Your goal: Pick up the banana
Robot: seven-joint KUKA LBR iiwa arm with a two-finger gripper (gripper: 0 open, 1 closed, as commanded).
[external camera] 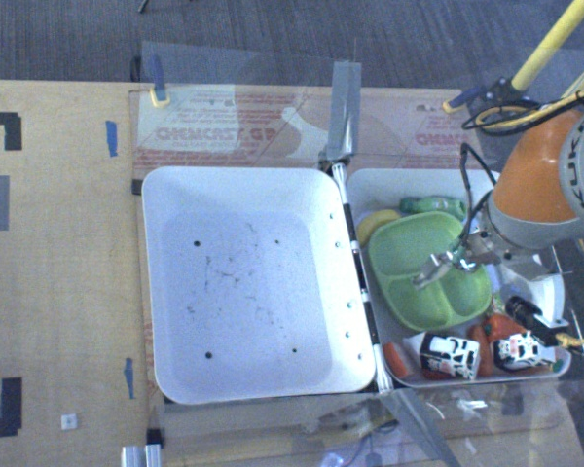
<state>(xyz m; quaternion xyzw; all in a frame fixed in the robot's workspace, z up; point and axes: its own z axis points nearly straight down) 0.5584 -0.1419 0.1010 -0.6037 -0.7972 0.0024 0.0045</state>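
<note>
Wooden bench (58, 290), two white bins side by side; banana (375, 225) at right bin (555, 363) far left edge, half tucked under green tray (423, 290). Gripper (446, 266) over tray, near banana, likely approaching. Finger state: cannot tell.

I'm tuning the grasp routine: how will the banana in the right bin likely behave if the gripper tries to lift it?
The banana is mostly tucked under the green divided plate, so a lift would probably drag or tip the plate. Its curved, smooth skin could slip. Wedged against the right bin's wall, it leaves the fingers little room.
</note>
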